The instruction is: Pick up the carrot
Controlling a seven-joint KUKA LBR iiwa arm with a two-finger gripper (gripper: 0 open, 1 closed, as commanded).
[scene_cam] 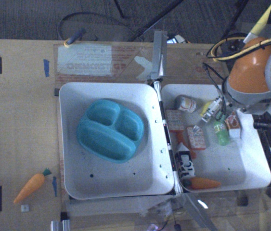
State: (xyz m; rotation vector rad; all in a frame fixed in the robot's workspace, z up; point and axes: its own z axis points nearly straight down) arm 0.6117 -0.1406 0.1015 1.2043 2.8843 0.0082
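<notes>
An orange carrot (204,182) lies on its side at the front edge of the right bin (251,170), tip pointing right. A second carrot (29,186) with a green top lies on the bench, left of the left bin. My gripper (214,109) hangs over the back middle of the right bin, under the arm's orange band (251,73). It is well behind the bin's carrot, above a yellow item (206,109) and close to a green bottle (221,133).
The right bin also holds a small can (186,103), red-and-white packets (197,137), a small red carton (232,122) and a black-and-white item (185,165) just behind the carrot. A blue divided plate (110,129) lies in the left bin (77,177).
</notes>
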